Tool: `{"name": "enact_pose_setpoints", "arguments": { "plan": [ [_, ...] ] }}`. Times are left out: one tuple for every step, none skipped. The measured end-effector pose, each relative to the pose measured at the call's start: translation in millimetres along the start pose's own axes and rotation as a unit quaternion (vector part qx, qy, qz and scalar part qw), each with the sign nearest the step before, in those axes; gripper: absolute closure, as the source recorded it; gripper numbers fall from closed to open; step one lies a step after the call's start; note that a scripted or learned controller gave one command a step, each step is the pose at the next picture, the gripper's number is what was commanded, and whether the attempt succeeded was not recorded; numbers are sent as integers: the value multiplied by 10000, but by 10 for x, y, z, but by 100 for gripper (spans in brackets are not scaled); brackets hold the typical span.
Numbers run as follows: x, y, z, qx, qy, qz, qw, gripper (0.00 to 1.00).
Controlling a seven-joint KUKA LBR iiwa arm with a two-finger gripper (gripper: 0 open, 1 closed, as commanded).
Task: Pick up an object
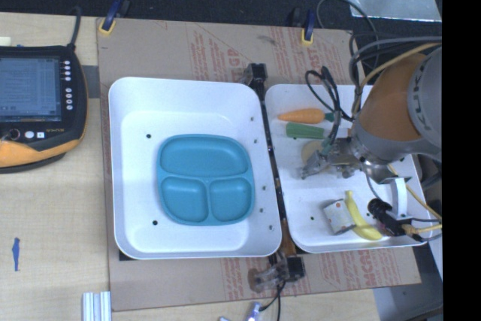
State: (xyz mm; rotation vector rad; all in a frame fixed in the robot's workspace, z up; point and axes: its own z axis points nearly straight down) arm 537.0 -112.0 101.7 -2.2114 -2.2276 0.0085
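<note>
The right bin (316, 237) holds an orange carrot (303, 116) at its far side, with a green piece (304, 131) just in front of it. A yellow banana (360, 222) and a small grey-white block (337, 214) lie near the bin's front. My gripper (320, 165) hangs low over the middle of this bin, just in front of the green piece. A tan object (311, 149) is partly hidden beneath it. I see nothing clearly held.
The left bin (128, 162) carries a blue divided plate (205, 178). A teach pendant (37, 105) lies on the bench at the far left. Black cables (327, 86) loop over the right bin's far edge, and the arm's orange band (394, 101) overhangs its right side.
</note>
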Motion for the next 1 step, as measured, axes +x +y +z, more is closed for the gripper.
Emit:
{"name": "enact_pose_setpoints", "arguments": {
  "plan": [
    [43,691,55,-17,13,23,10000,0]
  ]
}}
